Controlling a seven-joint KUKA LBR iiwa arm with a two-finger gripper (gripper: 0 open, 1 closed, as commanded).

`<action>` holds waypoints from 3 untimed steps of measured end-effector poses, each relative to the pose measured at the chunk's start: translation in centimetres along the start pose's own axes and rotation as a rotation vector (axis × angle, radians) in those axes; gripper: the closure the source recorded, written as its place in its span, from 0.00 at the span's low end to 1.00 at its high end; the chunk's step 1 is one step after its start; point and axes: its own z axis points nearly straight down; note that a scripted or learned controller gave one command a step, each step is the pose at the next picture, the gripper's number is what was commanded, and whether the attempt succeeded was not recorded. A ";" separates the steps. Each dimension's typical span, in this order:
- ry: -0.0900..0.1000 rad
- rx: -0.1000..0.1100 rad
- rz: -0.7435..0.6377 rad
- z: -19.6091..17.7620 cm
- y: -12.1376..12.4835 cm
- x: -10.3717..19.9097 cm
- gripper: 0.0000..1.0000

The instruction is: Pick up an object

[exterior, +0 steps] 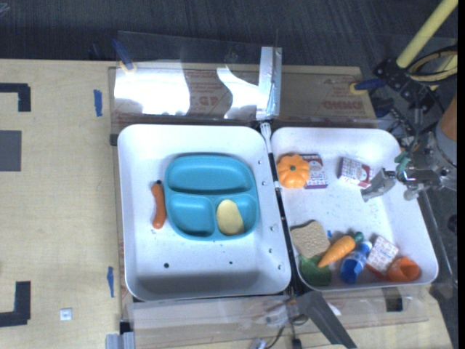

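I am seeing the gripper (379, 186) hovering at the right white plastic bin's (425, 227) three o'clock edge, grip state unclear, near the small red-and-white carton (354, 171).

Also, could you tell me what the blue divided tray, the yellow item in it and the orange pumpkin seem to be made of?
The blue divided tray looks like moulded plastic: uniform colour, rounded compartments, soft sheen. The yellow item in its lower right compartment looks like smooth plastic toy food, perhaps a lemon or potato; rubber cannot be ruled out. The orange pumpkin in the right bin also seems plastic, with ribbed lobes and even, slightly glossy colour.
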 end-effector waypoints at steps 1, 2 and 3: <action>-0.002 -0.005 0.200 -4.1 1.5 -0.3 0.00; 0.001 0.010 0.184 6.2 6.8 4.2 0.00; -0.003 0.004 0.174 11.5 11.4 -3.4 0.00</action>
